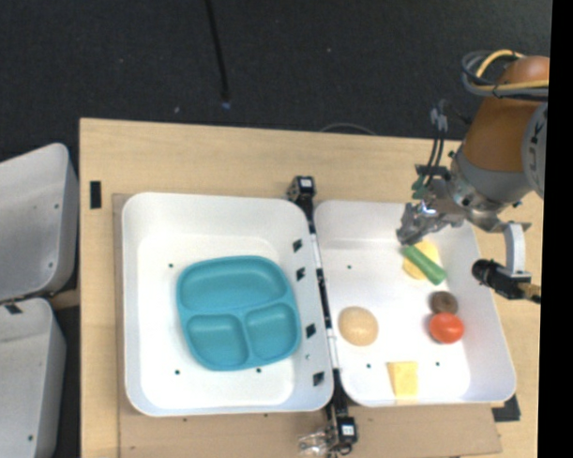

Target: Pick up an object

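Green stick (425,261) slants upper-left to lower-right below gripper (416,228).

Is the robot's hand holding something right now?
It cannot be told. The end effector hangs right above the long green stick and the yellow piece in the right white bin, but no grip is visible.

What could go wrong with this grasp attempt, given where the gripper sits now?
The gripper hovers over the green object, which overlaps a yellow piece, so it may catch both or neither. The green object lies slanted and could slip sideways. The bin's back wall is close, risking contact.
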Available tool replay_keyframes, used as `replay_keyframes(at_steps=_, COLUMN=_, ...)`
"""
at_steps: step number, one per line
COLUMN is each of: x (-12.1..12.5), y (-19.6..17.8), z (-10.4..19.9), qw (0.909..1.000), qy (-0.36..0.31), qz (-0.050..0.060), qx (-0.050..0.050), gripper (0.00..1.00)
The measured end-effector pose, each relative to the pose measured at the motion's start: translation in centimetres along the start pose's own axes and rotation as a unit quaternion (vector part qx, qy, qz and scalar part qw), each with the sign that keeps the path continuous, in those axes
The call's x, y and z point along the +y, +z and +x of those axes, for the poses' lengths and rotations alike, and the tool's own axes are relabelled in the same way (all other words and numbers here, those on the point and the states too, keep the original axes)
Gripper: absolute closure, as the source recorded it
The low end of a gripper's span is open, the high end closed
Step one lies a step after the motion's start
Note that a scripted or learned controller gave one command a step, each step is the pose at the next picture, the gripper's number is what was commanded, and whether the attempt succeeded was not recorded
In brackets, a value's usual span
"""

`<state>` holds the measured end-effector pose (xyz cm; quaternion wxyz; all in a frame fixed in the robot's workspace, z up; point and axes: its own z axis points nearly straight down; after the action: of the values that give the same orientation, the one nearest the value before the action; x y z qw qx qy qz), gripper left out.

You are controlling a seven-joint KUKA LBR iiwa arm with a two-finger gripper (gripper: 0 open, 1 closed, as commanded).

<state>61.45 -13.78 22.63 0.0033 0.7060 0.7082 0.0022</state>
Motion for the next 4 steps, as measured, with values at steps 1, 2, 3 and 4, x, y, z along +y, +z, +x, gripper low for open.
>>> replay_keyframes(at_steps=1, x=0.1, y=-3.5, z=-0.2, qw=1.0000, qy=0.000, qz=0.001, qx=0.000, gripper=1.00)
replay_keyframes(at_steps=2, x=-1.3, y=-3.7, z=4.5, qw=1.0000, qy=-0.001, qz=0.004, qx=0.001, gripper=1.00)
replay_keyframes(at_steps=3, x=-4.2, y=-2.2, z=8.9, qw=1.0000, qy=-0.001, qz=0.004, qx=0.001, gripper=1.00)
replay_keyframes(at_steps=4, x=-6.6, y=-1.2, z=12.8, qw=1.0000, qy=0.000, qz=0.005, qx=0.001, gripper=1.00)
